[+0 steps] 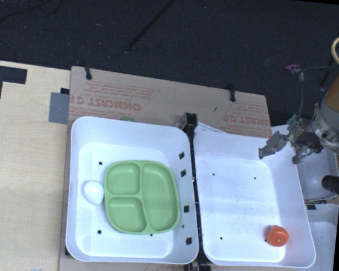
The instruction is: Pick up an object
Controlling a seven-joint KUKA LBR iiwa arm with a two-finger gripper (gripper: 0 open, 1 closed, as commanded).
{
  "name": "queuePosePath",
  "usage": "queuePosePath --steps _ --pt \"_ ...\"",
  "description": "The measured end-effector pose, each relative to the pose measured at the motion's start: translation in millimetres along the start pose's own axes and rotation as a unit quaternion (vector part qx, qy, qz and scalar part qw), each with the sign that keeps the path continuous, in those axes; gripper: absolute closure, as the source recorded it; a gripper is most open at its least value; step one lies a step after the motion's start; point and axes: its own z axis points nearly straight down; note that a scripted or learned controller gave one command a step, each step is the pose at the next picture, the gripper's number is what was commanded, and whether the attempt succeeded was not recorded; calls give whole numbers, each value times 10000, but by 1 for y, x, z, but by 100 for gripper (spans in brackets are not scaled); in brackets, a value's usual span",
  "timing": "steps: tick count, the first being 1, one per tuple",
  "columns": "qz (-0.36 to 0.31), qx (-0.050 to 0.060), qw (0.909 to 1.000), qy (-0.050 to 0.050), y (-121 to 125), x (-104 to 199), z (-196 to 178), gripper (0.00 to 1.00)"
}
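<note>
Gripper (285,145) hangs spread and unladen over the right bin's (228,257) far corner, well apart from the orange ball (277,236) by its near wall; a descent here probably grabs nothing.

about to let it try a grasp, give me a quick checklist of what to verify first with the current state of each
1. Target in view: small round orange object lies in the right white bin, near its front right corner: ok.
2. Target free of neighbours: nothing touches it: ok.
3. Gripper carrying nothing: fingers apart, nothing between them: ok.
4. Gripper above target: it hangs over the bin's far right edge, well away from the orange object: not ok.
5. Other options: green three-compartment plate and small white ball touch in the left white bin: ok.
</note>
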Motion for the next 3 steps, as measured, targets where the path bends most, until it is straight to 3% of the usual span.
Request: queuePosePath --steps 1,3 --pt "-10 -56 10000 -9 2 0 -7 0" --pt "-7 -36 10000 -7 3 3 102 0"
